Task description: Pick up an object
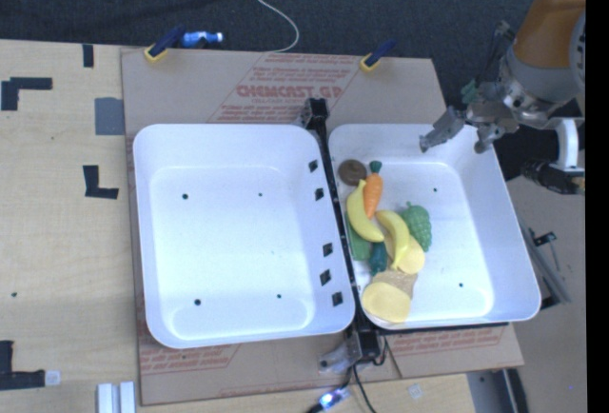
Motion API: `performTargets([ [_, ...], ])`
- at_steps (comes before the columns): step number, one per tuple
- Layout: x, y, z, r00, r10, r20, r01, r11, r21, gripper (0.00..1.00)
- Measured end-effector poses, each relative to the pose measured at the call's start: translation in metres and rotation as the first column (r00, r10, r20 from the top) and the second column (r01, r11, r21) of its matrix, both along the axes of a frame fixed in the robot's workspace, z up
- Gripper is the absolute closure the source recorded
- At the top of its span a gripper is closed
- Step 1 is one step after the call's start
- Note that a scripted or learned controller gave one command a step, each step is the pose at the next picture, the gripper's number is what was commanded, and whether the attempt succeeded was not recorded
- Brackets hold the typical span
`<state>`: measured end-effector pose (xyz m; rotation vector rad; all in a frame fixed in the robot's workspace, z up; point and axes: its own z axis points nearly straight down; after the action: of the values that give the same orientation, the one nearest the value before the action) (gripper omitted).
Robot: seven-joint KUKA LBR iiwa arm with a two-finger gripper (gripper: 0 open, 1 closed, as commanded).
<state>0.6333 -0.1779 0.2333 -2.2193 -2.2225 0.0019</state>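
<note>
A: Nearest to us, well below and left of the fingers, the toy food is heaped against the inner wall of the right bin. Closest lies a pale yellow wedge, then a yellow piece beside a green leafy one, then a banana.

B: Further back we have the carrot, leaning on the banana, and a brown round piece at the heap's far end. That makes the carrot and the brown piece the ones nearest the fingers, though still well apart from them.

A: The two fingers look spread and released, with nothing between them. They hang over the bin's far right corner.

B: So we judge the reach has yet to be made. To do it well, we should travel left and toward us, then come down on something standing proud, perhaps the carrot, with one finger on each side of its narrow body.

A: Pieces touch, so we risk nudging a neighbour or pinching two together.

B: Hard to read: a teal piece is mostly buried under the banana, and the arm is cut off at the frame's edge. How high the fingertips sit above the bin floor, we cannot tell. The left bin lies far beyond.
</note>
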Motion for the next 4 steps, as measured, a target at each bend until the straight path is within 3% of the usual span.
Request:
performTargets([
  [1,-0.043,0.047,-0.132,1.000,0.001,-0.014,-0.001,1.000,0.005,0.00],
  [2,-0.039,0.043,-0.124,1.000,0.000,-0.001,0.000,1.000,0.001,0.00],
  [3,-0.039,0.043,-0.124,1.000,0.000,-0.001,0.000,1.000,0.001,0.00],
  [4,0.029,0.027,-0.150,1.000,0.002,0.005,-0.002,1.000,-0.001,0.00],
])
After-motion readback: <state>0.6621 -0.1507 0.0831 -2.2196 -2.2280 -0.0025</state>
